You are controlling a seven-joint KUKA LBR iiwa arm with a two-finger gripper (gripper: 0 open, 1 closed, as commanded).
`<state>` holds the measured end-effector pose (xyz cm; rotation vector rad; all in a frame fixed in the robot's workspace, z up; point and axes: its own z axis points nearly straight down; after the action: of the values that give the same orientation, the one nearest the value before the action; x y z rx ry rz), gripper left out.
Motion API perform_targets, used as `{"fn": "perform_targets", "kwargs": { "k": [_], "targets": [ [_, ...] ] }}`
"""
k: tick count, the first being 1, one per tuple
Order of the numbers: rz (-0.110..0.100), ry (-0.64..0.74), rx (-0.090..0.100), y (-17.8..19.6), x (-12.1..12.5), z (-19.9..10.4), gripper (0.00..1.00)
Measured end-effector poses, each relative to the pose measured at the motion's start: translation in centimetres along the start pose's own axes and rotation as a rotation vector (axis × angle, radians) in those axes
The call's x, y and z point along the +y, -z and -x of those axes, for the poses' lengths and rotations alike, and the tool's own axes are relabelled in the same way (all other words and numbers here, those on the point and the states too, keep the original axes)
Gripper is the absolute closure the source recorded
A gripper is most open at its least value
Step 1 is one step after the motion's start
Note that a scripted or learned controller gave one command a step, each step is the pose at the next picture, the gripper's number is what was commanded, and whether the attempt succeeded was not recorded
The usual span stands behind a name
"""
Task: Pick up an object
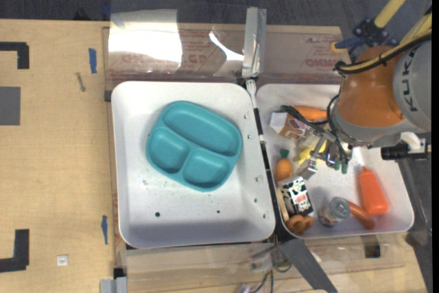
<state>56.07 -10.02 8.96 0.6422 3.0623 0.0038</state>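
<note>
The worktop (55, 161) is light wood, and two white bins sit on it side by side. The left bin (137, 216) has one thing in it, a teal plate (195, 145) with three parts, lying flat a bit above the middle. The right bin (398, 213) has lots of small things in it. The arm (374, 96) comes in from the right, grey with an orange band, and hangs over the top half of the right bin. The hand (322, 156) is down low under the orange band, among the things near the middle of that bin. It is dark and mixed up with the stuff around it, so you cannot tell if it is wide or narrow, or if it has got hold of anything. Just left of the hand is a small orange ball (285, 169). Below that lies a little black and white box (297, 195), and under the box, by the front wall of the bin, is a brown round thing (300, 221). A small grey can (334, 211) lies near the front of the bin too. To the right is an orange bottle (373, 191), lying apart from the hand. Up near the back of the bin an orange carrot shape (309, 113) pokes out beside the arm.
</note>
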Motion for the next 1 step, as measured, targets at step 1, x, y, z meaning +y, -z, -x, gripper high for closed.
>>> {"fn": "perform_targets", "kwargs": {
  "k": [1],
  "targets": [
    [-0.005,0.074,0.013,0.24,-0.14,5.85,0.00]
  ]
}}
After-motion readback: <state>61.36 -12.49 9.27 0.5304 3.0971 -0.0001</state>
